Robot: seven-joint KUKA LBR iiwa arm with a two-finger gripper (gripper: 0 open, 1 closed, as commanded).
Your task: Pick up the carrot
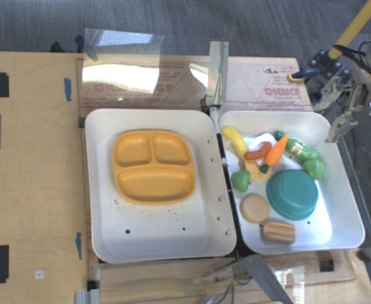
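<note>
Carrot (pixel 276 151): small and orange, lying on a slant in the upper middle of the right bin (pixel 344 176), untouched, not yet picked.
Neighbours touching it: red sausage (pixel 257 152) right against its lower end, green bottle-shaped thing (pixel 295 148) tucked just beside its upper end. A tight spot, so a straight-down grab risks snagging one of them.
Under the pile: a yellow piece (pixel 259 173) sits below the carrot, with the banana (pixel 234 142) curving along the bin's left wall.
Further out: green fruit (pixel 314 167) to the right, another green ball (pixel 240 181) low on the left, teal bowl (pixel 292 194) upturned in the middle, tan disc (pixel 255 208) and wooden cylinder (pixel 278 232) toward the front.
Left bin (pixel 103 170): carries the orange divided plate (pixel 153 166), well apart from the action.
Gripper (pixel 341 123): up at the right bin's far right corner, hanging over the rim and well apart from the carrot; nothing shows between its fingers, and whether they stand apart or together I cannot tell from here.
Stage, as I read it: approach not begun; the arm needs to swing left over the clutter and drop on the carrot's free middle.
</note>
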